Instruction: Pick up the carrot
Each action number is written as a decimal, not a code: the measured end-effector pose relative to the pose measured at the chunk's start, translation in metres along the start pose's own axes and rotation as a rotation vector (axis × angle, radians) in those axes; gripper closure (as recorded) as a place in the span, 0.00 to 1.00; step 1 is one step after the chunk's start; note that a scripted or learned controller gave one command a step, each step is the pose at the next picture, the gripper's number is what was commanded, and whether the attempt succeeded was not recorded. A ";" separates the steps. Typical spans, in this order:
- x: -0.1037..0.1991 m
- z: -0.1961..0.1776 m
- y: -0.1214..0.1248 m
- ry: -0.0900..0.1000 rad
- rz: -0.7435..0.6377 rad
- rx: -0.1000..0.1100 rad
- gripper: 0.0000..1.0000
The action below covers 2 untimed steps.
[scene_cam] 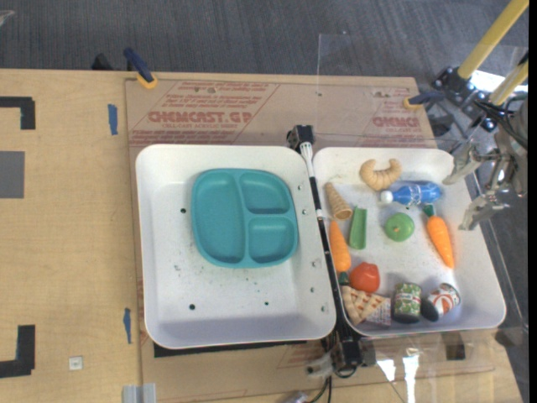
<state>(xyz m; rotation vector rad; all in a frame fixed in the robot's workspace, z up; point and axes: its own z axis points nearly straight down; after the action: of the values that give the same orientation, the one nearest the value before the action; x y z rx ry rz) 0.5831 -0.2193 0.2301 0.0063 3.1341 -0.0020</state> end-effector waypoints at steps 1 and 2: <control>0.017 0.130 -0.005 -0.008 0.059 0.004 0.00; 0.011 0.141 -0.002 -0.003 0.476 -0.002 0.00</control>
<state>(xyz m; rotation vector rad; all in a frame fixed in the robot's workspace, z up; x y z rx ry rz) 0.5730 -0.2211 0.0885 0.7444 3.0413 0.0045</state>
